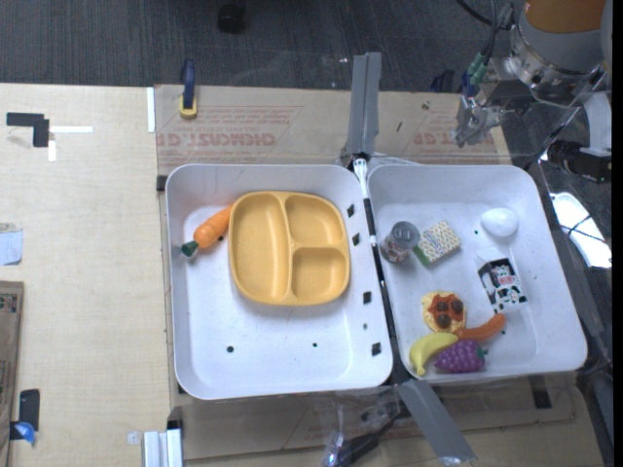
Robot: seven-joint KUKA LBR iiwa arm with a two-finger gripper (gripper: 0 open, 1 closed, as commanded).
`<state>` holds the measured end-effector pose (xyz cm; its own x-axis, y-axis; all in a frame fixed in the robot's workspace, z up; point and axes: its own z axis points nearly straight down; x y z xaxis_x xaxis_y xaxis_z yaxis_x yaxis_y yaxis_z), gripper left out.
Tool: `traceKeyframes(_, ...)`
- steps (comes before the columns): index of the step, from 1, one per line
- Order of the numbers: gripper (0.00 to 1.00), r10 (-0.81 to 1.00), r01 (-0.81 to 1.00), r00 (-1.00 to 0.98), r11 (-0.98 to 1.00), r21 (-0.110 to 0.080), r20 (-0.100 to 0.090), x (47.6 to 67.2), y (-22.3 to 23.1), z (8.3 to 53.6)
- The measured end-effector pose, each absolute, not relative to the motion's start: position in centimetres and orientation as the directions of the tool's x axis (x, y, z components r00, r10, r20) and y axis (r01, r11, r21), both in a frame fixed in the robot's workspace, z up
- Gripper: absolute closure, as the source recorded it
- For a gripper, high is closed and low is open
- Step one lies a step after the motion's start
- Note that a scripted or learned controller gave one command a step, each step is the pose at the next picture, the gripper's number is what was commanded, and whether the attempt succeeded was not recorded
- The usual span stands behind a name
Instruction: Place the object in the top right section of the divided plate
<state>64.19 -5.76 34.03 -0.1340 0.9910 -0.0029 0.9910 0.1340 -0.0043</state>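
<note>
A yellow divided plate [289, 248] lies in the left bin [273, 353], with one long section on its left and two smaller ones on its right; all three hold nothing. A toy carrot [209, 230] rests against the plate's left rim. My gripper [475, 125] hangs above the bench behind the right bin's [550, 261] far edge, away from every object. I see nothing under it but cardboard.
The right bin holds a small can [401, 240], a dotted cracker [439, 242], a white egg [499, 223], a milk carton [500, 284], a pizza slice [444, 309], a banana [428, 350], purple grapes [459, 357] and an orange strip [483, 329]. A grey divider post [365, 105] stands between the bins.
</note>
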Motion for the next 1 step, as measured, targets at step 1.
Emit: traceKeyframes(1, 1.0, 0.981, 0.981, -0.195, 0.195, -0.004, -0.002, 65.99, -6.28, 34.12)
